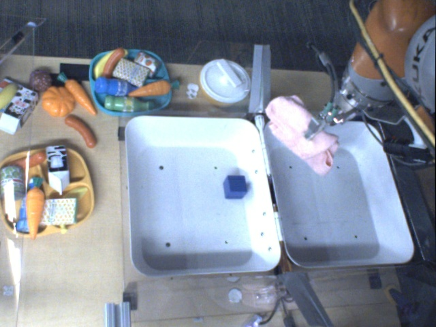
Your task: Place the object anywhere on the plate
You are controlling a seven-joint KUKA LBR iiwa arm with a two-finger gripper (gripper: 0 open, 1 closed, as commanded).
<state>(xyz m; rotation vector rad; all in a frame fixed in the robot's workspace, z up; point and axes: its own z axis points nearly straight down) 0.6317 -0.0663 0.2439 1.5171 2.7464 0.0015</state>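
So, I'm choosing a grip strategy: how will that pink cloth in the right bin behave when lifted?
The pink cloth lies crumpled, draped over the right bin rim, so it is probably floppy and will sag. It looks light. The gripper sits at its folds; a pinch may catch just one layer.

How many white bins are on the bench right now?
2. The left bin holds a blue cube. The right bin has a pink cloth draped over its far-left corner, with the gripper on the cloth.
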